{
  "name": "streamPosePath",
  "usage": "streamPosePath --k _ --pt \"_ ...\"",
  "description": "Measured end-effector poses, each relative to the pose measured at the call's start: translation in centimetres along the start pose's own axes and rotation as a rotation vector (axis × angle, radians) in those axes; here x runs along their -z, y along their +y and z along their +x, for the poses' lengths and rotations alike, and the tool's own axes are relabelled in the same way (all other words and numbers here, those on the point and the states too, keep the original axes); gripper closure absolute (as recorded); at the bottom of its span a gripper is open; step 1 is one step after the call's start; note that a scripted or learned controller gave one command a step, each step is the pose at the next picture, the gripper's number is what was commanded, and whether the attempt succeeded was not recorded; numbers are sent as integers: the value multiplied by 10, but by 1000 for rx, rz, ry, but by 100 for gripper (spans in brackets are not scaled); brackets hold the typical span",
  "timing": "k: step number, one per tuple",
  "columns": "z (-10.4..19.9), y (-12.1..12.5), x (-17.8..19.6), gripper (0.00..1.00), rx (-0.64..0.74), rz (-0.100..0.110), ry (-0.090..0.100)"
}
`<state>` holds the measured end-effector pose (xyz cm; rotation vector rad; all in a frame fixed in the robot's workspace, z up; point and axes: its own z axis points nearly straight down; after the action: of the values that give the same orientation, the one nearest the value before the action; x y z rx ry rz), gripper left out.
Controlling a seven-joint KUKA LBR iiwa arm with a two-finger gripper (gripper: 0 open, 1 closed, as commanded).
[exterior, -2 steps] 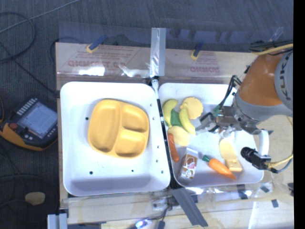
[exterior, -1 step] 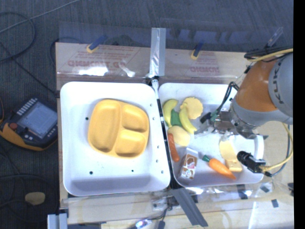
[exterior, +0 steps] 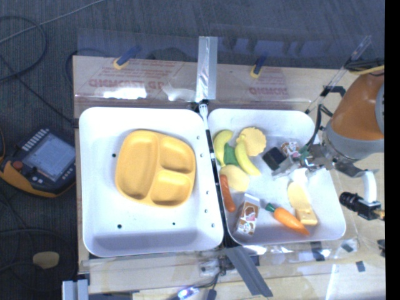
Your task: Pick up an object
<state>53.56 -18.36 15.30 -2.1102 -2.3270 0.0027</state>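
Observation:
The right bin (exterior: 325, 227) holds several toy foods. A banana (exterior: 245, 162) and a green piece (exterior: 230, 155) lie at its left, with a ridged yellow piece (exterior: 253, 140) behind them. A pale yellow fruit (exterior: 236, 179) sits beside a thin red-orange stick (exterior: 226, 194). Toward the front are a small printed carton (exterior: 248, 217), a carrot (exterior: 287, 217) and a pale yellow wedge (exterior: 299, 196). My gripper (exterior: 292, 155) hangs low over the middle of this bin, just behind the wedge and right of the banana. Nothing is visibly held in it.
The left bin (exterior: 100, 230) carries a yellow divided plate (exterior: 156, 166). The arm's grey and orange wrist (exterior: 356, 120) covers the right bin's far right corner. A handheld controller (exterior: 40, 161) lies off the bench at the left.

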Motion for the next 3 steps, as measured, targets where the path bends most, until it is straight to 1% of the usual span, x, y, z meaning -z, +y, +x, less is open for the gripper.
streamPosePath --k 1,2,3 --pt "13 -51 -40 0 -188 2 1" --pt "53 41 -63 0 -268 -12 -2" --pt "56 115 -64 0 -40 12 -3"
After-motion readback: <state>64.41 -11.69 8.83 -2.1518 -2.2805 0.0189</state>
